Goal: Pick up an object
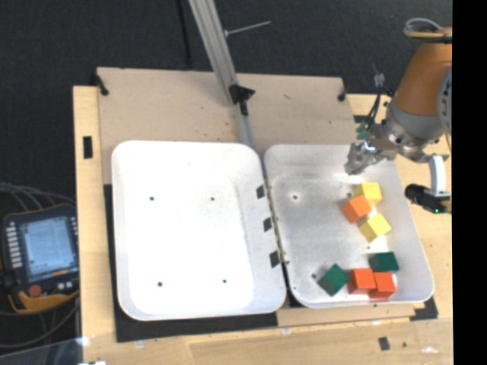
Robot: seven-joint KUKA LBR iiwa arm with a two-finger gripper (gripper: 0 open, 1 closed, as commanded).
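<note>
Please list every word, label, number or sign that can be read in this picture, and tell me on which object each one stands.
No text can be read anywhere in this view.
Handheld control pendant with a lit bluish screen: the screen shows content, but it is too small and blurred to read.
Wooden blocks in the right white plastic bin and the grey and orange robot arm: no markings visible.

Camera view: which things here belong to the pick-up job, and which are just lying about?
Part of the job:
- hand
- right bin
- yellow blocks
- orange blocks
- green blocks

Just lying about:
- left bin
- metal pole
- handheld control pendant
</note>
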